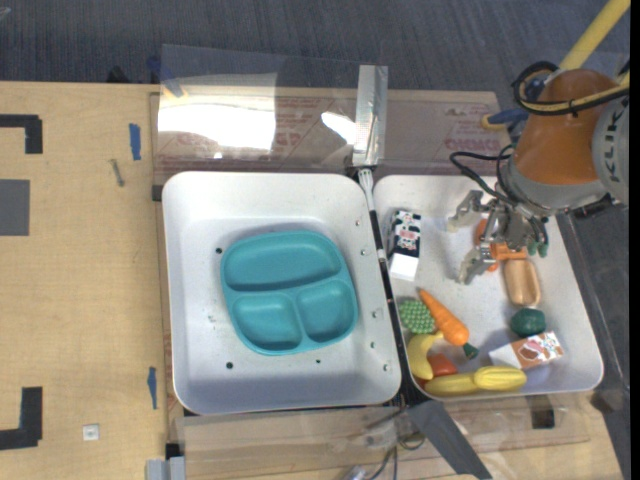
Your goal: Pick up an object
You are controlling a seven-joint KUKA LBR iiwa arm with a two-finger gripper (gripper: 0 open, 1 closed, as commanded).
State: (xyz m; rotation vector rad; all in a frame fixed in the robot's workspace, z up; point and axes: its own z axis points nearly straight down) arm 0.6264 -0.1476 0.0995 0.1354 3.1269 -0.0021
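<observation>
Near pile: a banana (pixel 487 379), a carton (pixel 537 351), a carrot (pixel 445 316) and a green piece (pixel 416 315) crowded the right bin's (pixel 580 308) near edge, touching or overlapping; a grab there risked snagging two at once.
Mid bin: a dark green ball (pixel 528 321) lay just beside a tan roll (pixel 521 282).
Pincer (pixel 490 252): low over the bin's far half, just beside the roll; its spread could not be told, and nothing showed between its parts.
Risk: a slip could push the roll into the ball.
Room: bare floor lay between the pincer and a box (pixel 405 240) at the left wall.
Left bin (pixel 190 268): a teal tray (pixel 288 290), well apart.
</observation>
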